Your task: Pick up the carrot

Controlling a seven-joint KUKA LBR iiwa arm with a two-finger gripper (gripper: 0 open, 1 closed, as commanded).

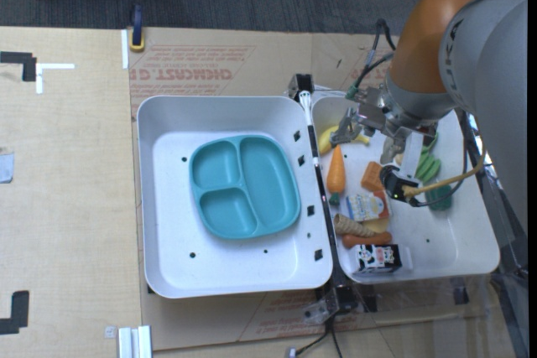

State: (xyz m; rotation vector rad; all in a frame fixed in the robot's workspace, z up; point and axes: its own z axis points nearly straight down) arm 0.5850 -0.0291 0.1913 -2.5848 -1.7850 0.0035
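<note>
Quick rundown: the small orange tapered carrot (336,170) is seen lying in the right-hand shallow white bin (453,239), close along that bin's left wall, lengthwise w/ the wall. It's not held by anything and is flat on the bin floor. Just beyond its far end a yellow banana-shaped toy (330,138) is parked, touching or nearly so (hard to call).

The grey arm's two-finger gripper (357,128) is found over the far left part of the same bin, right next to the banana and near the carrot's far end. Whether it's open or closed can't be told from this angle, too much metal and cable in the way. Nothing is seen gripped.

Other stuff in the right bin, approx. from far to near:
- a chunky orange block (372,177) just beside the carrot
- a green plastic item (430,166) over to the right, partly hidden, shape unclear
- a white packet w/ blue print (362,205)
- a tan waffle cone (357,224) lying on its side
- a black-and-white carton (376,258) at the near edge

In the left-hand shallow white bin (168,264) a teal three-compartment plastic plate (245,187) is sat roughly in the middle, well apart from the carrot.
</note>
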